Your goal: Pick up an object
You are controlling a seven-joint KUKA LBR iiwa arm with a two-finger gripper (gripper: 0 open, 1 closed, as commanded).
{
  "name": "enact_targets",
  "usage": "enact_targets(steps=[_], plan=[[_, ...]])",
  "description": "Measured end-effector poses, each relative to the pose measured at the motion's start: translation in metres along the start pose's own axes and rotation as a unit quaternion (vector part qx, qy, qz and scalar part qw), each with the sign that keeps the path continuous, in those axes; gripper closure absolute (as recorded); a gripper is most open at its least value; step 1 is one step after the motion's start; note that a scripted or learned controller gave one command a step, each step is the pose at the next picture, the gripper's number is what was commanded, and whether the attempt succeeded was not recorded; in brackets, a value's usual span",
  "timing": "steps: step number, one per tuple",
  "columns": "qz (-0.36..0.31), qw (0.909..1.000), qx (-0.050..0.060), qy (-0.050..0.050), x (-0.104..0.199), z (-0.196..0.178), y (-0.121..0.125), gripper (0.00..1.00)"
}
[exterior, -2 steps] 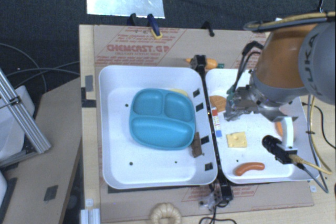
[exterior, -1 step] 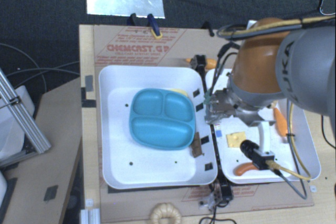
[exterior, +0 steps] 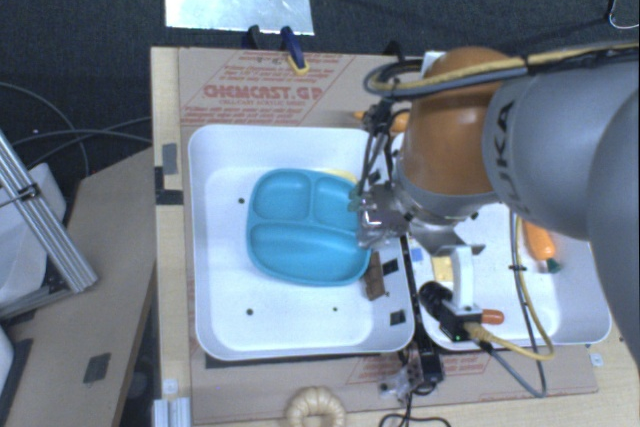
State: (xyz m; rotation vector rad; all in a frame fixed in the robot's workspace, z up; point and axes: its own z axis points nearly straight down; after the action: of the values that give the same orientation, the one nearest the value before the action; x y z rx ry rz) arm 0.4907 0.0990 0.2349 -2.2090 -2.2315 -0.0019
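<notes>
The arm's jaws (exterior: 375, 260) hang low over the right edge of the left shallow white bin (exterior: 225, 315); whether they are apart or together I cannot tell. A light blue, three-compartment plastic plate (exterior: 300, 225) lies just left of them, flat in that bin.

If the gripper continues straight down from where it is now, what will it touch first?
Probably the right edge of the blue plastic divided plate in the left white bin. The gripper hangs over that edge, close to the wall between the bins, so depth is uncertain; it may meet the bin floor beside the plate.
</notes>
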Motion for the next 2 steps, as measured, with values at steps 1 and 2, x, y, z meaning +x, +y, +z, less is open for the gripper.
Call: enact_targets(steps=[1,2], plan=[[0.005,1.0,0.0,-0.001,-0.004,0.015,0.008,1.0],[0.003,1.0,-0.001,0.0,0.002,0.0,0.0,1.0]])
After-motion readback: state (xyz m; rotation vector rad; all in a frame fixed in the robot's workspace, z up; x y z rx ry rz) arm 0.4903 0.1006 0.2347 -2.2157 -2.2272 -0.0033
